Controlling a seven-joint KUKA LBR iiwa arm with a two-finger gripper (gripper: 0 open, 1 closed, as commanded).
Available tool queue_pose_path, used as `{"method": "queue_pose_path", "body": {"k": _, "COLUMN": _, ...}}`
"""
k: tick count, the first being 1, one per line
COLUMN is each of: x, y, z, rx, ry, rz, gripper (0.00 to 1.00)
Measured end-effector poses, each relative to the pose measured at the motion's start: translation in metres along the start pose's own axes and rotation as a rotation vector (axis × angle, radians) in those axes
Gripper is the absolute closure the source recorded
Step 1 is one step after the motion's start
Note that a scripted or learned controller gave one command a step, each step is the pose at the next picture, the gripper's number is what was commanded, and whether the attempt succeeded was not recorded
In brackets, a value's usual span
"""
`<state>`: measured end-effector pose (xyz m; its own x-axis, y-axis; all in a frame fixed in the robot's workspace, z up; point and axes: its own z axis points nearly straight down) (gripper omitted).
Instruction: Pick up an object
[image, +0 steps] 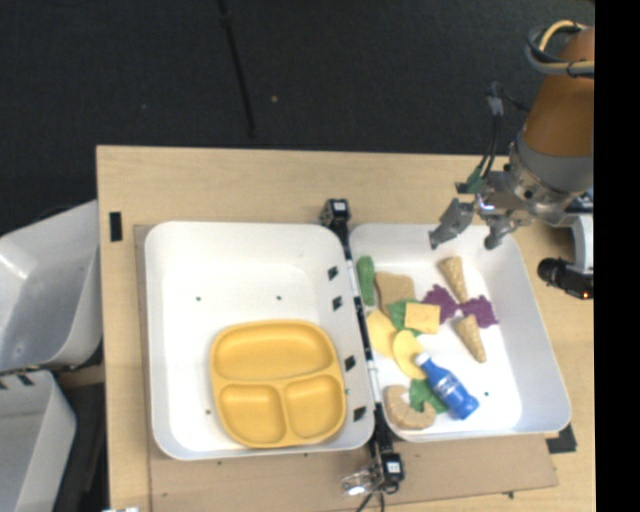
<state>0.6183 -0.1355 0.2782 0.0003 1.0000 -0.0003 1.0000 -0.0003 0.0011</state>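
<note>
Hovering over the far edge of the right bin (535, 330), the gripper (468, 231) is seen with its two fingers spread apart and nothing between them. It is judged that the arm (555, 110) is poised above the pile so that a drop onto one item can be made; no object has been grasped yet.

The toys are heaped toward the bin's inner wall. Nearest the gripper, a tan cone (454, 275) lies apart from the rest and may be the easiest target, since room for the fingers is left on both sides of it. A second cone (471, 336) rests beside a purple piece (478, 310). A blue bottle (447, 388) lies tilted at the near end, touching a yellow piece (405, 350) and a round cracker (405, 412). A green stick (367, 281) is pressed against the divider, where a finger would likely be blocked by the wall. A yellow cube (422, 318) sits on green and tan pieces, crowded on all sides.

The left bin (240, 260) is occupied by a yellow tray (277, 382), well apart from the gripper.
</note>
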Motion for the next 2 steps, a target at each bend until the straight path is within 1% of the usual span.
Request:
{"method": "queue_pose_path", "body": {"k": 1, "x": 0.030, "y": -0.049, "z": 0.090, "rx": 0.012, "ry": 0.003, "rz": 0.002, "gripper": 0.00}}
{"method": "queue_pose_path", "body": {"k": 2, "x": 0.075, "y": -0.118, "z": 0.077, "rx": 0.006, "ry": 0.002, "rz": -0.003, "gripper": 0.00}}
